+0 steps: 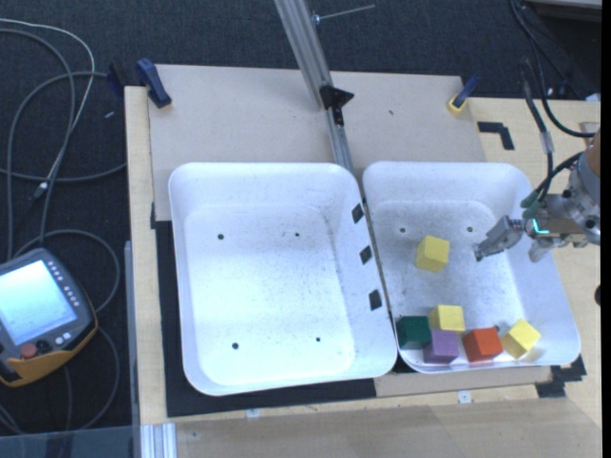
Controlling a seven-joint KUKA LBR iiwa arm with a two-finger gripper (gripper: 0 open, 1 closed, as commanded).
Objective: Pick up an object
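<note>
Claw [516, 239] low over the right bin [496, 181], fingers spread and bare, right of a yellow cube [432, 253].

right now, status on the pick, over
Gripper over right bin, carrying nothing. Nearest target: lone yellow cube, just left of it. Other blocks bunched at near rim, none in the way.

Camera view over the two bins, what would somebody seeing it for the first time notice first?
Probably the bright blocks in the right bin: a lone yellow cube near its middle, and along the near wall a huddle of a green block, a yellow block, a purple block, an orange-red block and another yellow block. Next, the gripper coming in from the right, over that bin just right of the lone cube.
</note>
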